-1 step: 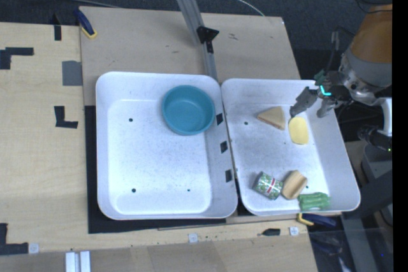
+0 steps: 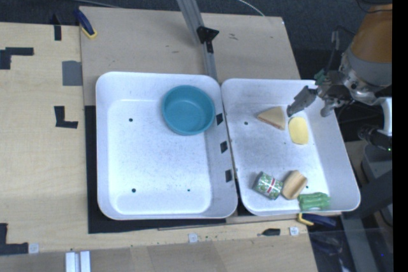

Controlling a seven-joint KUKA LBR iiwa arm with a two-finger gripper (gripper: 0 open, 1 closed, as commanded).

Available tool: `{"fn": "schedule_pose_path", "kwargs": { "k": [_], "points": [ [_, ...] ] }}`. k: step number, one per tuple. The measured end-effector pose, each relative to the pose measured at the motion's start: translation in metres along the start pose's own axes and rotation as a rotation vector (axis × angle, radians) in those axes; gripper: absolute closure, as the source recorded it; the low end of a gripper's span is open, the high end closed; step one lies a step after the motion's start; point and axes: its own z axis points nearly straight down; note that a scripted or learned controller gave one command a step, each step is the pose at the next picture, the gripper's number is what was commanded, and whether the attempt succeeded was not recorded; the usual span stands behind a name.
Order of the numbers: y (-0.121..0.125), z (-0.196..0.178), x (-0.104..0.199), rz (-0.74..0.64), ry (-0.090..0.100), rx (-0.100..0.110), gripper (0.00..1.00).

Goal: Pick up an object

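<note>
Fingers spread over right bin; wooden bench beneath.

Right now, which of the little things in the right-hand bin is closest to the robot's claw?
The tan wedge, just left of the gripper. The yellow lump lies slightly lower; the can, brown piece and green piece sit far down.

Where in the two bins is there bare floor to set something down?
Left bin: everything below the blue bowl. Right bin: the strip between its left wall and the wedge. Crowded: its near right corner, around can and green item.
</note>
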Motion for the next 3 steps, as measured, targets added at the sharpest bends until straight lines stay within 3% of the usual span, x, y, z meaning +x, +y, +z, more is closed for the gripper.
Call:
{"fn": "schedule_pose_path", "kwargs": {
  "k": [3],
  "points": [
    [0.004,0.157,0.016,0.000,0.001,0.006,0.00]
  ]
}}
